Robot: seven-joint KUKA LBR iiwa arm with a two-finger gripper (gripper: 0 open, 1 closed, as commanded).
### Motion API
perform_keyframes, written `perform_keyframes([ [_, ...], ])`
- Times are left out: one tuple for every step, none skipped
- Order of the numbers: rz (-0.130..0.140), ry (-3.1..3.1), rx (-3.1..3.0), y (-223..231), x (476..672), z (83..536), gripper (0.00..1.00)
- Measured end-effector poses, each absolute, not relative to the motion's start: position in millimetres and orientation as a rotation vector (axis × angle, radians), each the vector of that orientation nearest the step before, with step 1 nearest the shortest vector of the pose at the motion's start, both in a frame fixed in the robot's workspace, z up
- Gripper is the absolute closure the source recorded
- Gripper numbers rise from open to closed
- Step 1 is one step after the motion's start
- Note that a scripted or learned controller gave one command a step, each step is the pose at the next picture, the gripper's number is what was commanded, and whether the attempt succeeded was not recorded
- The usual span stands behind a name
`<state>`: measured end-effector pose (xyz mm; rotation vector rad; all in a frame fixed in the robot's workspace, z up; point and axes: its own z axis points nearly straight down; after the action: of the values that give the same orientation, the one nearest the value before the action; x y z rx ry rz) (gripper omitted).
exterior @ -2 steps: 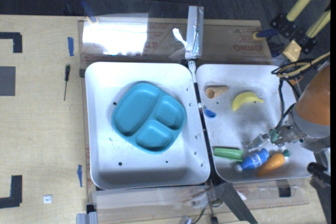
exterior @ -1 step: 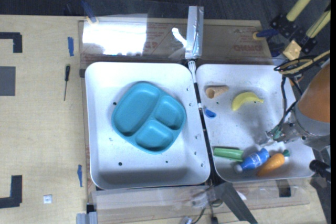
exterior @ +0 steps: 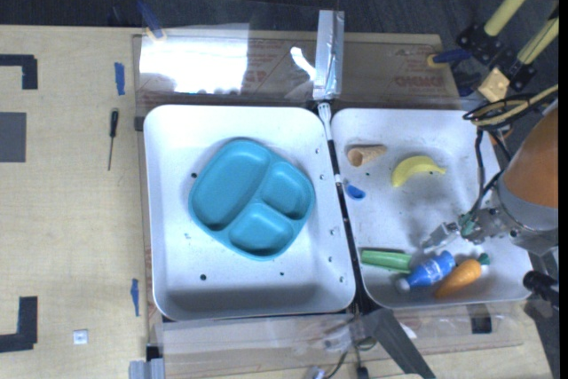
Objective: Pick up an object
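Two shallow white bins stand side by side on the wooden bench. The left bin [exterior: 169, 262] holds one thing – a blue divided plate [exterior: 252, 196] with three compartments, lying near the middle of the bin and turned at an angle.

The right bin [exterior: 444, 124] holds several small objects. In its upper left part lies a beige cone-shaped piece [exterior: 365, 154], and to the right of it a yellow banana [exterior: 416, 169]. A small blue piece [exterior: 354, 190] sits close to the left wall, below the cone. Along the lower part of the bin lies a green stick-shaped object [exterior: 385, 259], and just right of it a blue bottle [exterior: 429, 271] with a white cap end, tilted. An orange carrot [exterior: 462, 275] lies just beside the bottle, on its right, and seems to touch it.

The arm comes in from the right edge of the frame, with its orange band at the right middle. The gripper [exterior: 453, 229] is low over the right bin, in its lower right area, just above the bottle and the carrot in the frame. Its metal fingers point to the left, but they are small and blurred, so I cannot tell if they are spread or closed. No object is seen between them.

A thin dark screwdriver [exterior: 112, 138] lies on the bench at the left of the frame, well apart from the bins.
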<state>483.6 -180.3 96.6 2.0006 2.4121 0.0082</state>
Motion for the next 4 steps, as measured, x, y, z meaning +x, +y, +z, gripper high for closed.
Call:
perform_keyframes([
  [0.008, 2.517, 1.875, -205, 482.2, 87, 0.0],
  [0.014, 2.481, 1.915, -116, 556.2, 88, 0.0],
  [0.007, 2.467, 1.933, -101, 594.7, 87, 0.0],
  [-0.023, 2.103, 2.355, -122, 656.9, 85, 0.0],
])
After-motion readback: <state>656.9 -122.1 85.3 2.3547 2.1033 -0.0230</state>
